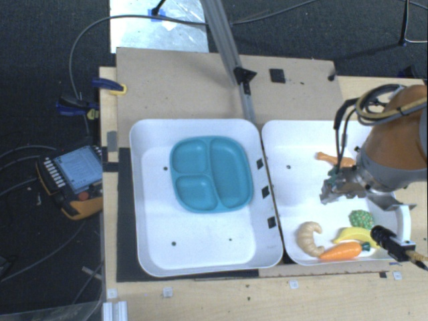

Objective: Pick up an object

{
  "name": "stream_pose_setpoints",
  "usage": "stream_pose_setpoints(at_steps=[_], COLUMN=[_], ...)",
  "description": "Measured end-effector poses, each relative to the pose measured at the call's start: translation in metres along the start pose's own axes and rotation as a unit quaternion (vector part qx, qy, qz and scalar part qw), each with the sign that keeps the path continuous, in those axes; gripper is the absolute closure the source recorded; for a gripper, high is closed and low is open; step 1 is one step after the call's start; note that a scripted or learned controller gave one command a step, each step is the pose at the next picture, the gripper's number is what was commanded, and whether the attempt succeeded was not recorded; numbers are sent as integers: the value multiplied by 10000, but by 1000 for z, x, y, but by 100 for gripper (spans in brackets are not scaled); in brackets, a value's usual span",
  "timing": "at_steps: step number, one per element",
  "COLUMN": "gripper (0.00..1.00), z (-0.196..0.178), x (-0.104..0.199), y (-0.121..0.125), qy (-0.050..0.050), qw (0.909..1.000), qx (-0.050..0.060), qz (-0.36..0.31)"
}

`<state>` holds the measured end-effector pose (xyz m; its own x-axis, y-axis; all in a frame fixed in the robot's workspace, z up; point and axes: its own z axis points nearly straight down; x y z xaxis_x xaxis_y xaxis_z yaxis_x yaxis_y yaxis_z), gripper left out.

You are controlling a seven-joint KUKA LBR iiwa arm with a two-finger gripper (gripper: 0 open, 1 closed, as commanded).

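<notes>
Objects for picking lie in the right bin point(287, 179): a carrot point(341, 251), a banana point(354, 235), a green broccoli piece point(361, 218) and a pale shrimp-like item point(309, 237) crowd its near right corner, with a small orange piece point(326, 157) farther back. The hand point(336, 188) hovers between these groups; I cannot tell whether it is released or clenched. Descending here, it would likely close on bare floor, or nudge the tight cluster and grab nothing cleanly.

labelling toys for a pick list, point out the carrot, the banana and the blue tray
carrot point(341, 251), camera view, middle of its orange body
banana point(353, 234), camera view, yellow curve
blue tray point(211, 174), camera view, central divider
</notes>
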<state>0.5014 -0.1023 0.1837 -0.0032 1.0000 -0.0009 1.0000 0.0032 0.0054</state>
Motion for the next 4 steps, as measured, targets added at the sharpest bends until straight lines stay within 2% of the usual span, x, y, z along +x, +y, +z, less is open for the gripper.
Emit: stream_pose_setpoints(at_steps=[1, 2, 4], gripper=[100, 100, 100], z=[-64, -63, -69], x=[0, 0, 112], y=[0, 1, -2], qy=[-4, 3, 18], qw=[10000, 10000, 10000], qx=[-18, 13, 22], qz=[-9, -5, -43])
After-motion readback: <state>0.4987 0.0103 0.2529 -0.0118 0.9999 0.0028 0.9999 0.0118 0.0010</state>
